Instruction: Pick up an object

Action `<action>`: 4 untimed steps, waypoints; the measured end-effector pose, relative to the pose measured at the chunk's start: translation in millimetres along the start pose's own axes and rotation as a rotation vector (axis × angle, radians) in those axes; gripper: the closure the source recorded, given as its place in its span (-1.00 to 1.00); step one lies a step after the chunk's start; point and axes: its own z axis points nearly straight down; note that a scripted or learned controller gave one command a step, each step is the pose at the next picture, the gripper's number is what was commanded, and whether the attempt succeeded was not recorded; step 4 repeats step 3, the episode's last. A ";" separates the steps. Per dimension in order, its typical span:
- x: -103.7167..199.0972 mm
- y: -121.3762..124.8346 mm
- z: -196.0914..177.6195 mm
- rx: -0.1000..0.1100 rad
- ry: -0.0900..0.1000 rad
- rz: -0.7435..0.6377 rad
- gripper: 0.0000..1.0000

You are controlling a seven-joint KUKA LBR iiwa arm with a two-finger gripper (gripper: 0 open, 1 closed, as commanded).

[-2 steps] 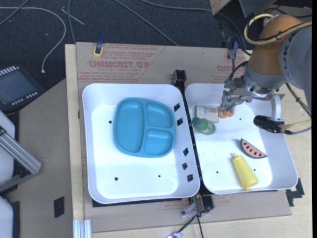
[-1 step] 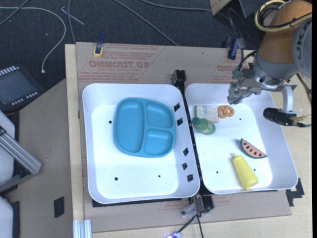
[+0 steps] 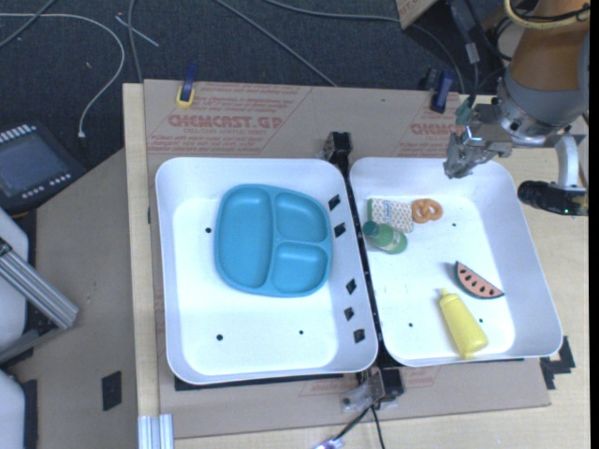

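Jaws [image 3: 461, 162] over right bin's [image 3: 533, 279] far edge, nothing gripped.

Arm [image 3: 547, 54]: rounded body with a broad orange band above a grey wrist section. Below the wrist, a silver metal collar. Gripper [image 3: 460, 162]: small, dark grey metal with silver parts. Black cables [image 3: 468, 36] run alongside the arm's upper section toward the wrist.

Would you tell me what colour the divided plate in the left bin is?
The divided plate is light blue, seen clearly in the camera view.
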 end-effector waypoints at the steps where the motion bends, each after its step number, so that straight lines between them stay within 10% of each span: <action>1: 54.0 14.9 5.5 0.004 0.002 -0.004 1.00; 3: 163.2 18.5 28.8 0.009 0.002 -0.004 1.00; 4: 163.2 18.5 28.8 0.009 0.002 -0.004 1.00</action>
